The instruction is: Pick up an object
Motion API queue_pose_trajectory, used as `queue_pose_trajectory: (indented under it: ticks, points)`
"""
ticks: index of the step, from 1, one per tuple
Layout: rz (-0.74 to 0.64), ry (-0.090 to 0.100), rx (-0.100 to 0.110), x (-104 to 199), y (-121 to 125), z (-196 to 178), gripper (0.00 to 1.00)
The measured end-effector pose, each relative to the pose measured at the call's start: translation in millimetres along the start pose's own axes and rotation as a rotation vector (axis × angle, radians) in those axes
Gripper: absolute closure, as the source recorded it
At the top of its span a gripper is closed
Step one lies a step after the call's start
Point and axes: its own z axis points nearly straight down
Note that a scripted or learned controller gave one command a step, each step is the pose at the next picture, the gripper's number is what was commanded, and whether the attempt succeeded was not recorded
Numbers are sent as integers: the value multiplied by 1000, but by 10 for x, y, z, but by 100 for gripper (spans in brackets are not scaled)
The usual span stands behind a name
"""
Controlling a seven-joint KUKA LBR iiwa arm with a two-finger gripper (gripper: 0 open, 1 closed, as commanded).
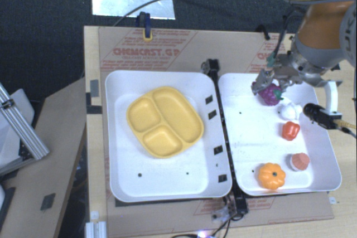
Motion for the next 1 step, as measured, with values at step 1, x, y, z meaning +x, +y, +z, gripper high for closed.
queue_pose_trajectory:
  ticks: [1]
  points:
    - [0,0,0,543,157,-25,100]
